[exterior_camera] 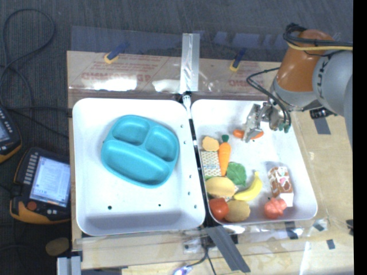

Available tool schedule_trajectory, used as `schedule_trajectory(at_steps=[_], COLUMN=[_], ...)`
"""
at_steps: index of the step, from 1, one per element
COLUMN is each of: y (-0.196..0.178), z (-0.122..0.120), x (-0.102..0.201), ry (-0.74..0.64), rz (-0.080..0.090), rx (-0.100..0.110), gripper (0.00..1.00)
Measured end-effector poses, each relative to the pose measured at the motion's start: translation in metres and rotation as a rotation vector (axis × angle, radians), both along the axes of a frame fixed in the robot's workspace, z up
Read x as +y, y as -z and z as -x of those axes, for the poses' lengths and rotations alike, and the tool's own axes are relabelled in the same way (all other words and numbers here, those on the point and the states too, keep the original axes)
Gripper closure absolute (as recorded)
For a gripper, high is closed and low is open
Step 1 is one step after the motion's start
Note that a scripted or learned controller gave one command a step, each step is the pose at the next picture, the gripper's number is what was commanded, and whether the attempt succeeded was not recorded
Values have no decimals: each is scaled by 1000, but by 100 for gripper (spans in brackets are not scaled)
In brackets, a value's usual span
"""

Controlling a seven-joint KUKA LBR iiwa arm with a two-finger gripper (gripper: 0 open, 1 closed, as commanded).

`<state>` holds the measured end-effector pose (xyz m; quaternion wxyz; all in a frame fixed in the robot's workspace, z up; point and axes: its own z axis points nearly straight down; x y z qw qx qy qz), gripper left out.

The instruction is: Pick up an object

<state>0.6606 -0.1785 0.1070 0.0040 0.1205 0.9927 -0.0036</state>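
A robotics lab: left of the jaws, two white bins (80, 171) sit on a taped plywood worktop (137, 67). Farther left, a teach pendant (43, 182) and loose cables (26, 50) lie on grey carpet (143, 4).

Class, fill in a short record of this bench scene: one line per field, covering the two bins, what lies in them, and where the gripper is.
left bin: holds a blue divided plate
right bin: holds toy foods
foods at the near-left of right bin: carrot, banana, tomato, green vegetable
near-right corner: pink fruit, boxed item
gripper: low over the far part of the right bin, at a small orange item
grasp: cannot tell
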Motion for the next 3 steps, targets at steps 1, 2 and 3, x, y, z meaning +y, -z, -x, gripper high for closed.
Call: schedule_trajectory(at_steps=[1, 2, 3], y=[-248, -248, -103], z=[27, 27, 0], x=[25, 25, 6], ry=[147, 148, 601], rz=[-7, -7, -7], rx=[1, 2, 4], gripper=[100, 0, 0])
